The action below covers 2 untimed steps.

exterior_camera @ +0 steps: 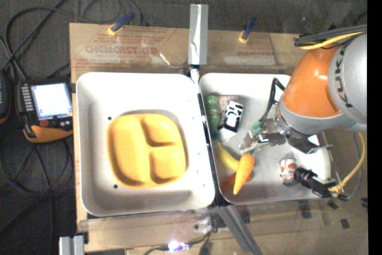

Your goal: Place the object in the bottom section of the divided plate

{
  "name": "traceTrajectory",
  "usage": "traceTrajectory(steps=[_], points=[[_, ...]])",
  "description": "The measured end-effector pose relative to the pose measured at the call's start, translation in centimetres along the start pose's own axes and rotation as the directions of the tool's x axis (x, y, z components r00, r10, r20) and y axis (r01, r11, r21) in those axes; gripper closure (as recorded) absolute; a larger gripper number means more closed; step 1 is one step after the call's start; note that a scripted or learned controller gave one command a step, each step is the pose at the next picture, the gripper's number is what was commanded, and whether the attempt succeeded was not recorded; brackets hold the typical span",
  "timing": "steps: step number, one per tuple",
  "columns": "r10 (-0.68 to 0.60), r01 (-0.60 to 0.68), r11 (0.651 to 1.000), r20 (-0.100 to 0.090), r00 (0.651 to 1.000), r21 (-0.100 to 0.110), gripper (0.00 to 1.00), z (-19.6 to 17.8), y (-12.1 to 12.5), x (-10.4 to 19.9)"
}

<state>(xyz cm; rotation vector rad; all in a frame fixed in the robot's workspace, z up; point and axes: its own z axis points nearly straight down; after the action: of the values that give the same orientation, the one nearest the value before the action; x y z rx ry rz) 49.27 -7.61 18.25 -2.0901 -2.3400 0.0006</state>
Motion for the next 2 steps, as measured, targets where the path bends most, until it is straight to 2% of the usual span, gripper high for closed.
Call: traceTrajectory(steps=[1,2], points=[[-0.294,0.294,0.956,0.004,0.956,0.001,1.0,0.0,4.9,5.4],[-0.405,0.405,0.914,0.005,0.914,0.002,1.0,-0.9,9.4,10.0]])
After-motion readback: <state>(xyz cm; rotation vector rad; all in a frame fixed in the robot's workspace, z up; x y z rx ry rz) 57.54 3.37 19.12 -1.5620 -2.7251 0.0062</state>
